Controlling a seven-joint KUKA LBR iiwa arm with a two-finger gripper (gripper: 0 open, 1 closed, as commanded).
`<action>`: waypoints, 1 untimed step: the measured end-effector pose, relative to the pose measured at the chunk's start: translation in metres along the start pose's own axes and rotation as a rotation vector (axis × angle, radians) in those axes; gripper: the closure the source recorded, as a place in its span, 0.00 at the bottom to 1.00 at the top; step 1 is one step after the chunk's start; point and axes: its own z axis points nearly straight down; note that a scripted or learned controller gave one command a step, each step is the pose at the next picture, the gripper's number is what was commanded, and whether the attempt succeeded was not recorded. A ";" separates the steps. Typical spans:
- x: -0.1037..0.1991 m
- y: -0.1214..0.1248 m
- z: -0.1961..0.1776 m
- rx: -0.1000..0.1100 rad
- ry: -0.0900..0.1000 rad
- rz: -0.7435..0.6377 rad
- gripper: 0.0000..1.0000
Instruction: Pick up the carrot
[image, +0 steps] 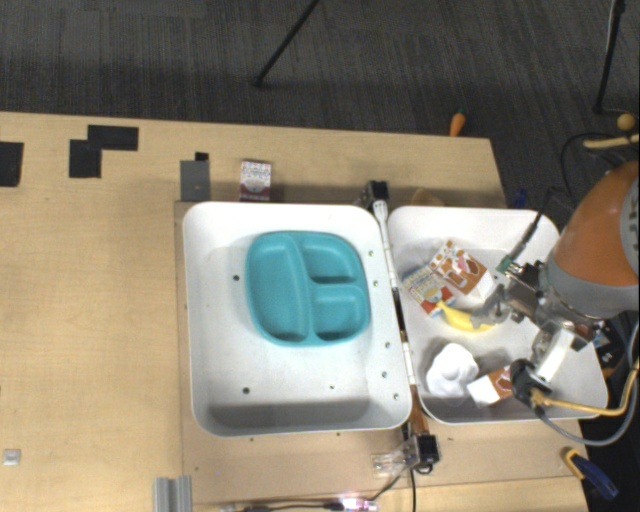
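Judging the orange-brown piece (497, 386) in the right bin (575, 225) to be the likely carrot: probably light, stiff and smooth. Grip it across the thick middle. Pincer (525, 325) state cannot be told.

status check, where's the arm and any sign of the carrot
Gripper low in right bin, by the banana. Carrot not made out among the clutter. Snack packet and white cup crowd the bin.

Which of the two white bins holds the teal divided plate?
The left bin holds the teal plate; the right bin holds small loose items instead.
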 end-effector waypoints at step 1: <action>0.000 0.000 0.000 -0.001 0.000 0.001 0.00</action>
